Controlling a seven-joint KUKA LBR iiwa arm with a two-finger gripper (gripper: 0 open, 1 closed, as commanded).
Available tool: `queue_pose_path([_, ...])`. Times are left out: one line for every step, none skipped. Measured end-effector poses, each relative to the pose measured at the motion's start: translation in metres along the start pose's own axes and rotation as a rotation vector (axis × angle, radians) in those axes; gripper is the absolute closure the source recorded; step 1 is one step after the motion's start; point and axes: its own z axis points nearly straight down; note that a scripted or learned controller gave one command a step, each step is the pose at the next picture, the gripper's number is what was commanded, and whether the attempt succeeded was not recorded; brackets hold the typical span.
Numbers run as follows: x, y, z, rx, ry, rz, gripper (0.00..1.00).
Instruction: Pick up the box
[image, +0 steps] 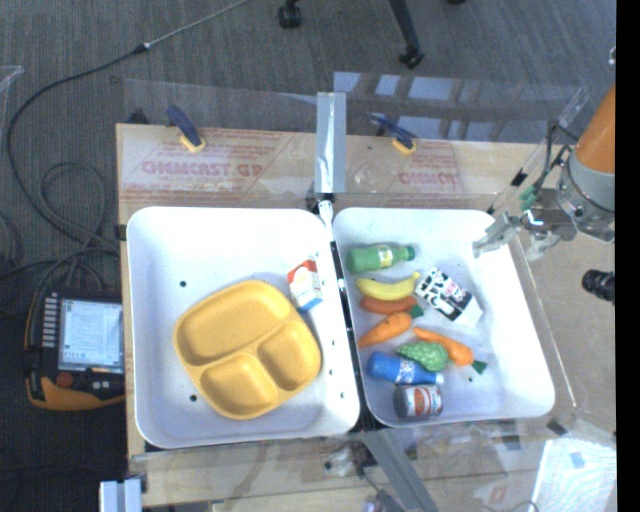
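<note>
the box (305, 285) is lying untouched at the left bin's (150, 330) right edge, beside the yellow tray (247, 347). the gripper (500, 232) is hovering over the right bin's (530, 370) far right corner, gripping nothing; i cannot tell how wide it is spread, so the whole pick is looking undone.

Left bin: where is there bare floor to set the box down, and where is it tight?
The left bin has bare floor along its far side, between the rim and the yellow divided tray, and a strip down its left wall. The small carton crowds the divider. The right bin is packed mid-floor; its right side is bare.
</note>
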Motion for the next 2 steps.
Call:
queue_pose_path([0.008,-0.061,0.136,-0.004,0.009,-0.044,0.0])
queue_pose_path([0.008,0.009,0.139,-0.01,0.006,-0.139,0.0])
